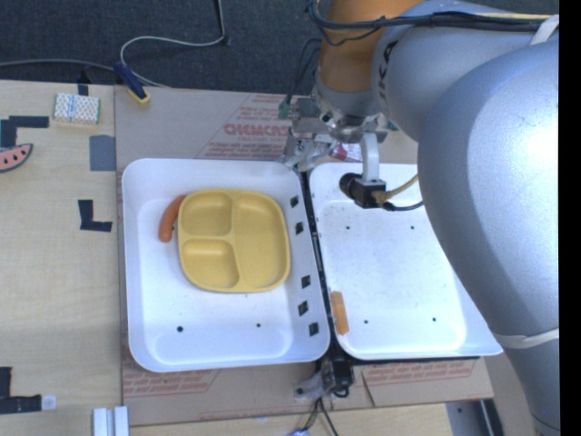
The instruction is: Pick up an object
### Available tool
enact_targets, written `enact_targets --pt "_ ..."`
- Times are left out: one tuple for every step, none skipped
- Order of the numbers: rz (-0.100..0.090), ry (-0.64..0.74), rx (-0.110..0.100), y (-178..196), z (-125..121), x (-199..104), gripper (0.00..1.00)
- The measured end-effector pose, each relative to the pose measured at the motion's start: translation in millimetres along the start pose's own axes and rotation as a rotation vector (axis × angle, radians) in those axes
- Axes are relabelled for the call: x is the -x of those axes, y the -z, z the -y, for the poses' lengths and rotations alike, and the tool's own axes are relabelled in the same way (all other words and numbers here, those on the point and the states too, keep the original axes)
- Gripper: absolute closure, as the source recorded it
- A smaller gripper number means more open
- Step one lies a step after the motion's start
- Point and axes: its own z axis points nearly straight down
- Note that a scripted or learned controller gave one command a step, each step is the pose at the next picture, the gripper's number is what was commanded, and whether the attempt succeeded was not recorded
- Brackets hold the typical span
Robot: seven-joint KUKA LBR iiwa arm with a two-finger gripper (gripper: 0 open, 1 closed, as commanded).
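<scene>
A yellow divided plate (234,241) lies in the left bin (154,334). An orange sausage-shaped piece (168,219) rests against the plate's left edge. A small orange piece (339,312) lies in the right bin (408,334), close to its left wall. My gripper (307,155) hangs over the far end of the divide between the two bins, above the rims and apart from all three objects. Something small and pinkish (341,152) shows just beside the gripper; I cannot make out what it is. The grey arm covers the right bin's far right side.
A black fitting with a cable (363,189) hangs from the wrist over the right bin's far part. On the bench at left are a sponge (76,108), a watermelon-slice toy (14,157) and black tape marks. A cable (172,42) runs along the back.
</scene>
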Motion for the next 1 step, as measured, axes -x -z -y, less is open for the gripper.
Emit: enact_targets --pt "0.001 0.0 0.0 -0.1 0.1 0.2 0.0"
